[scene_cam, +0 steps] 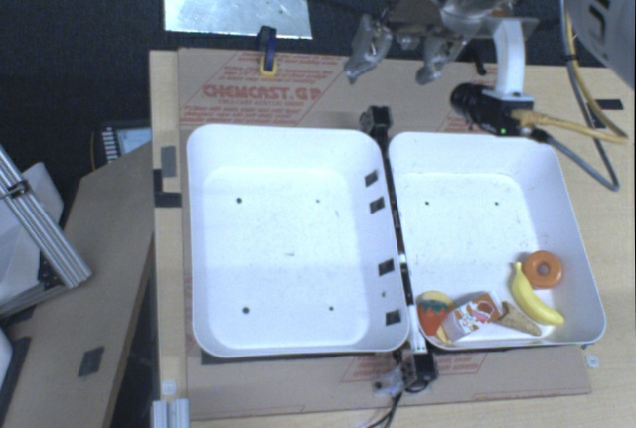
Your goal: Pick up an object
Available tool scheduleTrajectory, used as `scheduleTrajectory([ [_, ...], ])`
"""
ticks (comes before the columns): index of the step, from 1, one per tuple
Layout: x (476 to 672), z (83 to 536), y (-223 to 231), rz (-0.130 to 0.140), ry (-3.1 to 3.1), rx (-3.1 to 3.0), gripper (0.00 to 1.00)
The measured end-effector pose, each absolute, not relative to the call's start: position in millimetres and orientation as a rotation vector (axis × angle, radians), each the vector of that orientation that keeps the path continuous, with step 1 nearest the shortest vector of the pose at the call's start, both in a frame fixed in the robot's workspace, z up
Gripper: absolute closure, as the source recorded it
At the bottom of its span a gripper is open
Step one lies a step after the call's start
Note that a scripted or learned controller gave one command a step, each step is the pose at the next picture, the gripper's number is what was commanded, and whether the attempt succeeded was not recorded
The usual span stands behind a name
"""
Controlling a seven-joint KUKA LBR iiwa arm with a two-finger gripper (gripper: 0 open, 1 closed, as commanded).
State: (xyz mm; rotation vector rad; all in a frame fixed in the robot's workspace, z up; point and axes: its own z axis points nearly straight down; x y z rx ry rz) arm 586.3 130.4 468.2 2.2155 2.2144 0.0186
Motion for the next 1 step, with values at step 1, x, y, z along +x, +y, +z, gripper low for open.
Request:
scheduleTrajectory([
  [1, 523.0, 540.8, 157.5, 0.017, 2.228, 2.21, 0.0],
])
